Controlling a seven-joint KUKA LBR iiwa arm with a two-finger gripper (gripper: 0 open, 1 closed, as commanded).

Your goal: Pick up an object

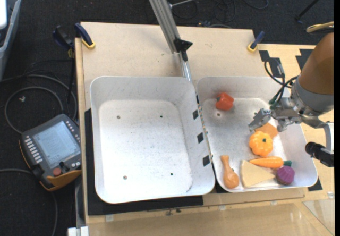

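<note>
The right bin (241, 89) holds several toy foods. A red pepper (224, 101) lies near its far left. An orange pumpkin (261, 143) sits in the middle right, with a carrot (267, 162) just in front of it. A tan drumstick (229, 173), a pale cheese wedge (256, 174) and a purple piece (285, 175) lie along the near edge. My gripper (267, 119) hangs low over the right bin, just behind the pumpkin and over an orange piece (270, 129) that it partly hides.
The left bin (143, 139) lies beside the right one. A slanted metal pole (162, 9) runs from the top down to the bins' shared far corner. A teach pendant (50, 147) sits left of the bench. Clamps (85, 37) grip the board's far corners.
</note>
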